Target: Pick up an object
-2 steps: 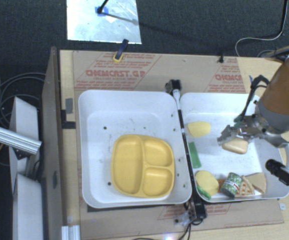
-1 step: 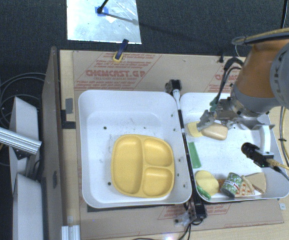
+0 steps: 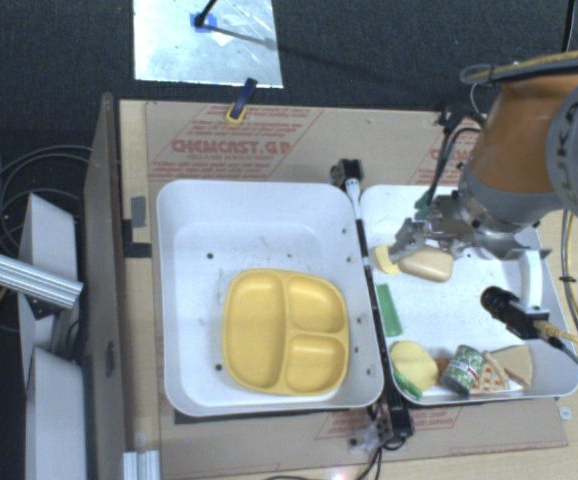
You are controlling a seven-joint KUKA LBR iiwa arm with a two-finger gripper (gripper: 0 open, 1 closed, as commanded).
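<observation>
Down front, green can [image 3: 462,367] is lying beside the pizza slice [image 3: 499,373] (right bin [image 3: 559,363]); gripper [image 3: 416,238] is hovering by the bread roll [image 3: 427,265], can't tell its state.

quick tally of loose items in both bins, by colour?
Yellow: 3: divided tray in the left bin, lemon-like item and small wedge in the right bin
Tan: 2: bread-like item by the pincer, pizza slice
Green: 2: flat strip, can
Total: 7
</observation>
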